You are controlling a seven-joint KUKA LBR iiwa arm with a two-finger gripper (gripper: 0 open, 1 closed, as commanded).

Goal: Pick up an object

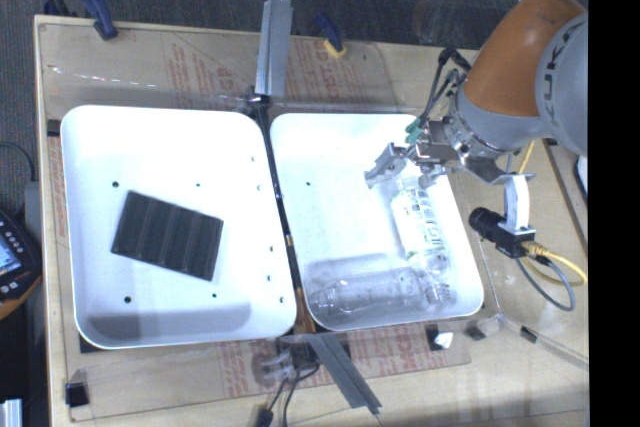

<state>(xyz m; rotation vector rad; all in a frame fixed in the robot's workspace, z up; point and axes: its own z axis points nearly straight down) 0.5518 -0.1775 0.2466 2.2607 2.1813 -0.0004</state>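
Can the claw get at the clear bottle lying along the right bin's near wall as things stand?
Probably yes. The claw hangs over the right bin, and nothing covers the clear bottle; only the upright-lying second bottle crowds its right end.

The arm [545,55] is thick and rounded, with a smooth grey shell and a broad orange band [515,50] wrapping it above the wrist. Below the band the wrist narrows into a grey collar. Thin dark cables with a touch of green run down beside the wrist to the tool [405,163], which is small, built of pale grey metal parts with angular brackets. A black cylindrical part [492,223] on a white bracket hangs under the wrist, trailing a yellow cable [560,265].
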